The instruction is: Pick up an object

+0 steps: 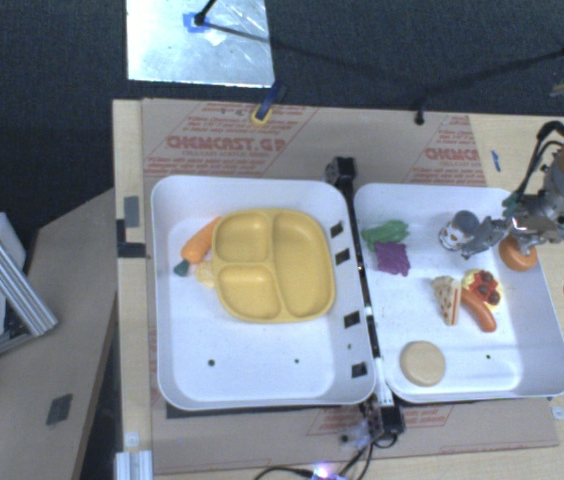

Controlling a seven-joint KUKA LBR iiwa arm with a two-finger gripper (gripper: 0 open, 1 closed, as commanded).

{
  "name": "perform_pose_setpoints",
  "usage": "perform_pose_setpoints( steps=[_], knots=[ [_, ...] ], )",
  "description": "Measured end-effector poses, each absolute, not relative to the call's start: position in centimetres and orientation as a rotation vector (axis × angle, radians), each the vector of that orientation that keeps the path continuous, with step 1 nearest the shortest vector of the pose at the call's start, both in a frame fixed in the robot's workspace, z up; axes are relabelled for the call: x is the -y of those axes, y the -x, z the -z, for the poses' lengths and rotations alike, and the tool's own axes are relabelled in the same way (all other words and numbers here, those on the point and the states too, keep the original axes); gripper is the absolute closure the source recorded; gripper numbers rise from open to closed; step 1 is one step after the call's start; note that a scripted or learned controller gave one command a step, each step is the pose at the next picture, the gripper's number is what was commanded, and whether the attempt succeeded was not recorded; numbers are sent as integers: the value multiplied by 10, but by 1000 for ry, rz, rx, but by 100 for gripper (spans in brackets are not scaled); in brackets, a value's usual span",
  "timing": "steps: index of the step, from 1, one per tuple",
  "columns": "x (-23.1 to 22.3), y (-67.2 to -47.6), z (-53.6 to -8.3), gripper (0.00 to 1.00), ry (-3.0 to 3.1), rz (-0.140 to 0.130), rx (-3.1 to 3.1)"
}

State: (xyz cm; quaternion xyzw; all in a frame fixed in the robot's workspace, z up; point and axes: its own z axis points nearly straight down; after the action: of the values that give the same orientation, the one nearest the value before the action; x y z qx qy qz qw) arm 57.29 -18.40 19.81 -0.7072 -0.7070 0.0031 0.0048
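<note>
White bins (252,393), two. Left: one yellow plate (267,265), one carrot (199,240). Right: six toy foods (467,293). The pincer (467,232) hovers upper right; its opening can't be told.

The right bin's (537,368) floor lies open along its near edge beside the round biscuit (423,362); the hot dog (480,302), bread wedge (447,299) and purple piece (393,258) crowd its middle.

Light: we see even, bright overhead lighting | Glare: the white bins (262,388) wash out, and the foil sheet (200,28) shines | Shadows: soft, faint beside the yellow plate (267,265) | Focus: we find slight overall softness and coarse grain.
</note>
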Motion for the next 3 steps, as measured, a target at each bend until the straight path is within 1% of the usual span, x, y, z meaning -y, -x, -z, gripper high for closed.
perform_pose_setpoints(
  steps=[1,2,3],
  knots=[
    [184,-576,-205,0,2219,1,2225],
    [192,-578,-148,0,2219,-1,2222],
    [188,-586,-105,0,2221,1,2229]
  ],
)
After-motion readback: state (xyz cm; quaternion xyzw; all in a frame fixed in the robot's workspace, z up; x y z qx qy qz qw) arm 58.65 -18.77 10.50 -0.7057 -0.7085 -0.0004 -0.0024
